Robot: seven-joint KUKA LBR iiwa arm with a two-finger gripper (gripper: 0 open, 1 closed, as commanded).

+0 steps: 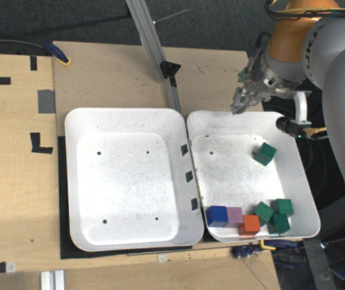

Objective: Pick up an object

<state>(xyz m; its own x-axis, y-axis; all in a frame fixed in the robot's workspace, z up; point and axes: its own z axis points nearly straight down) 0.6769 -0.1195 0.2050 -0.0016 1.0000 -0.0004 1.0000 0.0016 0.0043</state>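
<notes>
My gripper (240,106) hangs over the back rim of the right bin (232,118), near its far left corner, with nothing seen between its tips. A lone green block (264,153) lies in the right bin, below and to the right of the gripper. Along the bin's front edge sits a cluster: a blue block (217,215), a purple block (234,215), an orange block (250,224) and three green blocks (275,213).
The left bin (75,162) stands beside the right one, sharing a middle rim. A slanted metal bar (151,35) crosses the bench behind the bins. The grey arm with its orange band (299,29) fills the upper right.
</notes>
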